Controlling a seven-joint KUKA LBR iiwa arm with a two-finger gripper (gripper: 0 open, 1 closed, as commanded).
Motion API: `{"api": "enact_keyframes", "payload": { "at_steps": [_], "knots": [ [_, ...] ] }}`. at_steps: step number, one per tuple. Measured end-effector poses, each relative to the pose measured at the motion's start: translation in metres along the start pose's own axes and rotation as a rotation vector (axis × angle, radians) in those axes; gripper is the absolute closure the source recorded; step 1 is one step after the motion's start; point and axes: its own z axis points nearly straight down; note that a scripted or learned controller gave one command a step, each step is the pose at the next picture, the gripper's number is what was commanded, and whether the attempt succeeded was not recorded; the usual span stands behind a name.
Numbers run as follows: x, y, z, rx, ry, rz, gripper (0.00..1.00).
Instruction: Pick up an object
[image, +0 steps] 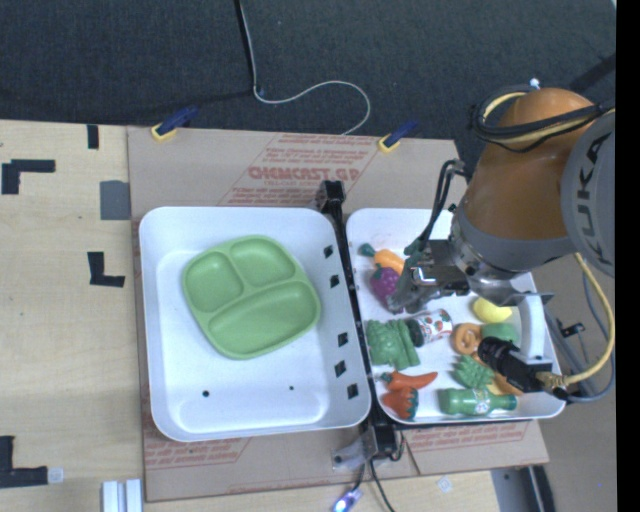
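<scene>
The right bin (540, 330) holds several toy foods. Among them are a purple piece (384, 285), an orange carrot (388, 260), a green leafy piece (392, 342), a small white can (435, 327), a yellow banana (492, 310) and an orange ring (466, 340). Nearer the front lie a red pepper (412, 380), a strawberry (398, 403) and a green bottle (478, 403). My gripper (418, 287) hangs low over the bin's upper middle, just right of the purple piece and above the can. The grey and orange arm hides the bin's back right.
The left bin (165, 300) holds a green divided plate (250, 295). A black divider (345, 300) runs between the bins. Both bins rest on a cardboard sheet (290, 170) with a cable (300, 95) behind it.
</scene>
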Motion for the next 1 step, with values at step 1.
{"api": "enact_keyframes", "payload": {
  "at_steps": [1],
  "knots": [
    [0.0614,0.0220,-0.1327,-0.012,0.001,0.000,1.00]
  ]
}}
